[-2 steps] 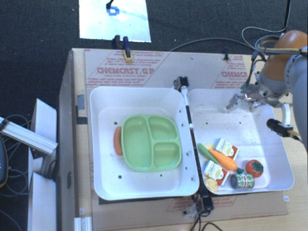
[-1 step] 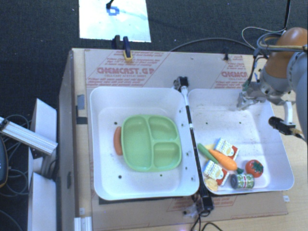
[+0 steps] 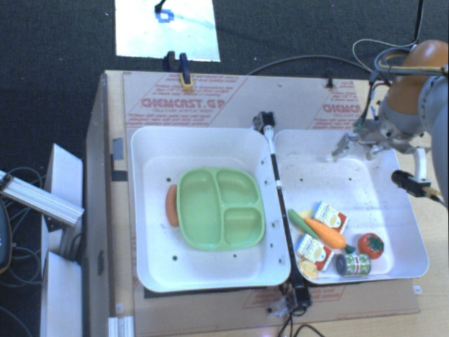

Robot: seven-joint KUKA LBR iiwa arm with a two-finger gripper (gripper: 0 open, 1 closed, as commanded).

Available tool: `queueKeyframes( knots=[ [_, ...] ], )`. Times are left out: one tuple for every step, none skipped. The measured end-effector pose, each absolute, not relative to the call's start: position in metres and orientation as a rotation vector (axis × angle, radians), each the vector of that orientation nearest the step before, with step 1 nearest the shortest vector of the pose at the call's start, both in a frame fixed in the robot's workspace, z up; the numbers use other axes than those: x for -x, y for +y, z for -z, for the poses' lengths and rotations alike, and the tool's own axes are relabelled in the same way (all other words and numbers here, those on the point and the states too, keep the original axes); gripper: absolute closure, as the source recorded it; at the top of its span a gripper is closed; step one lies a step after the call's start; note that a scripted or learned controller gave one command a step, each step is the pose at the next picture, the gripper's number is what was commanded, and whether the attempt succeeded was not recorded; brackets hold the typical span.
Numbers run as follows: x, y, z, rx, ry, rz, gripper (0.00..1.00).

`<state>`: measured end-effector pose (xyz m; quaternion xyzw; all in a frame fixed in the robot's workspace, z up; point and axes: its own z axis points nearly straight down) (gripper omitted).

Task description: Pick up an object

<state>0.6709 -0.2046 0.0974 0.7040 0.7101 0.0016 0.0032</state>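
Note:
The right bin point(image 3: 393, 202) holds a cluster of toy food near its front. There is an orange carrot point(image 3: 327, 233), a green pod point(image 3: 299, 220), a red tomato point(image 3: 370, 244), a dark green can point(image 3: 352, 264) and two small cartons point(image 3: 330, 216) point(image 3: 313, 250). My gripper point(image 3: 356, 149) hangs over the far right part of this bin, well behind the cluster. Its fingers are spread open with nothing between them. In the left bin point(image 3: 151, 188) lie a green divided plate point(image 3: 221, 209) and an orange sausage point(image 3: 171, 206) at the plate's left edge.
A black rod point(image 3: 275, 174) runs along the ridge between the two bins. The arm's grey wrist and orange band point(image 3: 414, 90) rise at the right, with cables behind. A black fitting point(image 3: 410, 182) juts over the right bin's right rim.

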Motion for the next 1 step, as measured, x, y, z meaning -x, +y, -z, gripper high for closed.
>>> queueKeyframes(
  knots=[
    [-0.6696,-0.2048,-0.0862,-2.217,2.228,-0.002,0.00]
  ],
)
